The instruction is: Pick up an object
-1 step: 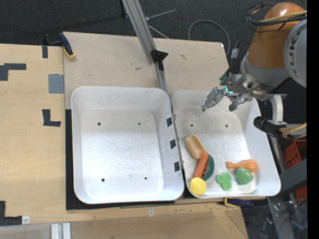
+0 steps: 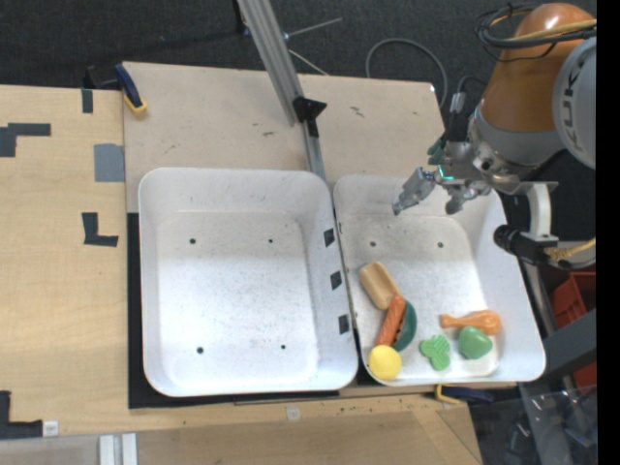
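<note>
Tool (image 2: 431, 194) seen over right white bin's (image 2: 504, 260) far end, nothing grasped; fingers spread apart, detail blurred. Toy foods clustered at near end: tan bread roll (image 2: 379, 283), orange carrot (image 2: 391, 322) partly hiding dark green piece (image 2: 408, 327).

I see a pale wood bench (image 2: 58, 260) with grey and black tape marks (image 2: 108, 161). A tan board (image 2: 223, 114) lies on it under two white bins (image 2: 232, 187). A slanted aluminium rail (image 2: 276, 56) crosses the board. Dark carpet floor (image 2: 145, 13) beyond; light even.
</note>
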